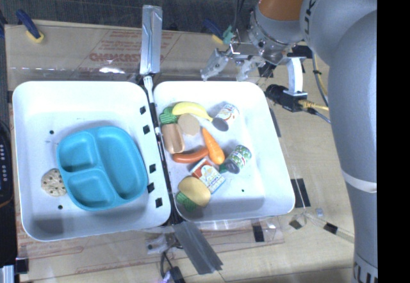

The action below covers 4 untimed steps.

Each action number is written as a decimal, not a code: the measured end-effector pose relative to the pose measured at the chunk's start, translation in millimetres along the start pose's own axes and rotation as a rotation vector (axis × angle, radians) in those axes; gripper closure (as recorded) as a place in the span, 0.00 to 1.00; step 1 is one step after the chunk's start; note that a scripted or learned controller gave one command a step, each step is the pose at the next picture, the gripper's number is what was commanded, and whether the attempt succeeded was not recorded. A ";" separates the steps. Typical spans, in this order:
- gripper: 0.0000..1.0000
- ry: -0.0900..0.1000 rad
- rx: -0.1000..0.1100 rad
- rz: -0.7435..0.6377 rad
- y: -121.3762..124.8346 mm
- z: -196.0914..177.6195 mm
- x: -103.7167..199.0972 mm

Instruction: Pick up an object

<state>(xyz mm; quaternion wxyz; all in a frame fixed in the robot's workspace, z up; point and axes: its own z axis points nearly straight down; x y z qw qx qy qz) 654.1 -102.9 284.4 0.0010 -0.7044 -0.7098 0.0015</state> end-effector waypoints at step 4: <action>1.00 -0.001 -0.011 -0.201 -23.9 59.4 2.2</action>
